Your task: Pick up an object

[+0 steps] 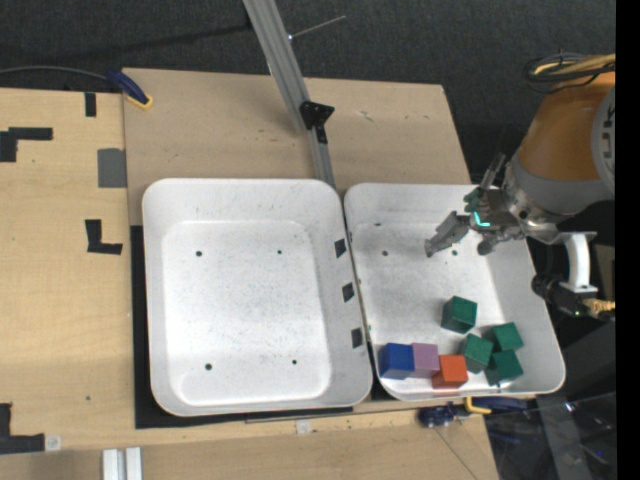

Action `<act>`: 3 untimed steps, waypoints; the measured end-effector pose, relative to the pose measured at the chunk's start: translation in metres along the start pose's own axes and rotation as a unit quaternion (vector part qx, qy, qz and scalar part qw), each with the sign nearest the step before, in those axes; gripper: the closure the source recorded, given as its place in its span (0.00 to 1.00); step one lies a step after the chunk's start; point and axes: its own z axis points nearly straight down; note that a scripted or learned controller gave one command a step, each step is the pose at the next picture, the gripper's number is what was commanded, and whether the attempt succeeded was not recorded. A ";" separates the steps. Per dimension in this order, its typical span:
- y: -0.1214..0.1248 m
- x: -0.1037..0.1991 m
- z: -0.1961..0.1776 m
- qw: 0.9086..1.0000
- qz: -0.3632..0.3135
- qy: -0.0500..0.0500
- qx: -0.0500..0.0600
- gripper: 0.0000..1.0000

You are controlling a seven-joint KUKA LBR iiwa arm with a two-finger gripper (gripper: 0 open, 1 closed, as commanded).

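Several small blocks lie in the near right corner of the right bin (pixel 400 218). A blue block (pixel 397 358), a purple block (pixel 426 357) and an orange block (pixel 452 370) sit in a row by the front wall. Green blocks (pixel 459 314) (pixel 505 336) (pixel 478 350) cluster beside them. My gripper (pixel 465 240) hangs over the far part of the right bin, well behind the blocks. Its fingers (pixel 443 237) are spread open with nothing between them.
The left bin (pixel 160 218) stands beside the right one on the wooden bench. A slanted metal pole (pixel 285 58) runs from the top down to the gap between the bins. The arm's orange band (pixel 570 138) is at the right edge.
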 end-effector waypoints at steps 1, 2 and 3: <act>0.001 0.000 -0.002 1.000 -0.001 0.000 -0.002 0.00; -0.002 0.000 0.062 1.000 0.000 0.000 0.001 0.00; -0.004 0.007 0.126 1.000 0.000 0.000 0.001 0.00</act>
